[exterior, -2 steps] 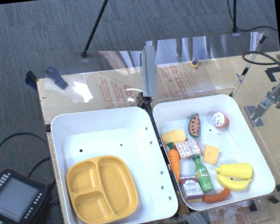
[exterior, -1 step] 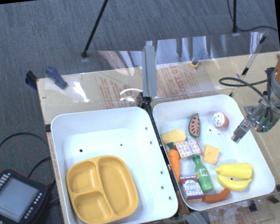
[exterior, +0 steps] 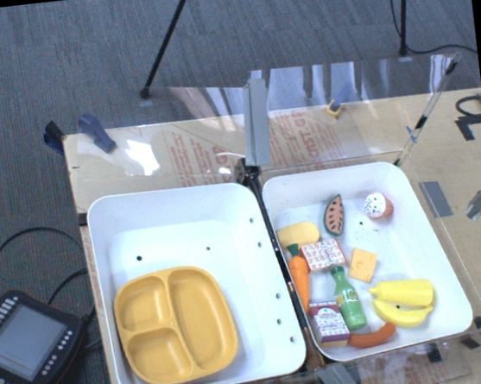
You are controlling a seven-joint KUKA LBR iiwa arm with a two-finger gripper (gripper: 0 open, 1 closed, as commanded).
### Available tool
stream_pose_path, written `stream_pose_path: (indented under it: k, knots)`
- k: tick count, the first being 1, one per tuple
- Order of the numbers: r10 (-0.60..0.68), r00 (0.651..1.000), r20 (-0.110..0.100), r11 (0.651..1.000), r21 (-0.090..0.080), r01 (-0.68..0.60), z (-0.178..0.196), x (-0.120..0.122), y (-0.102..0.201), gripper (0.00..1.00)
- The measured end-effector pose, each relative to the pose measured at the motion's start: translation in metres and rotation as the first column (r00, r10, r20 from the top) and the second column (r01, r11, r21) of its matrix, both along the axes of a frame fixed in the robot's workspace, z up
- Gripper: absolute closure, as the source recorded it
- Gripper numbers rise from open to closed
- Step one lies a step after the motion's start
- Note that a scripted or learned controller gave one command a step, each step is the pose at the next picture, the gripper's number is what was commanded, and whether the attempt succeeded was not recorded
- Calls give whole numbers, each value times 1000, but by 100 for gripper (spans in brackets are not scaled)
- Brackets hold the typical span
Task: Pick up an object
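You've got the pickable items crowded in the right bin (exterior: 417, 209) around the bottle (exterior: 347, 297): box (exterior: 329, 321) touching its left, carrot (exterior: 299, 277) beyond that, cheese (exterior: 363, 264) just up-right, bananas (exterior: 402, 299) right, sausage (exterior: 371, 336) below, melon slice (exterior: 334, 215) well above. Plate (exterior: 176, 325) sits far left in the other bin (exterior: 173, 212). Grasp state: can't tell.

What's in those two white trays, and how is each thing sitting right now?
Yellow plate: flat in left bin.
Green bottle: lying down, right bin.
Bananas: lying near right wall.
Carrot: along left wall.
Watermelon slice: lying flat.
Cheese: flat.
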State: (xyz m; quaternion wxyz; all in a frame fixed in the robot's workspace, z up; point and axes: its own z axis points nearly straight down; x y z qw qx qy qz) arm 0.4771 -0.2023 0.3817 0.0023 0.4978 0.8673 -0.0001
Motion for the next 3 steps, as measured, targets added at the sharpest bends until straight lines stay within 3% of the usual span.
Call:
stream_pose_path:
  k: [1, 2, 3]
  knots:
    - [-292, 956, -5, 956, 2, 292, -10, 42, -11, 100]
    - [-547, 837, -5, 837, 1, 547, -6, 47, -10, 100]
    - [-545, 839, -6, 839, 0, 545, 2, 48, -10, 100]
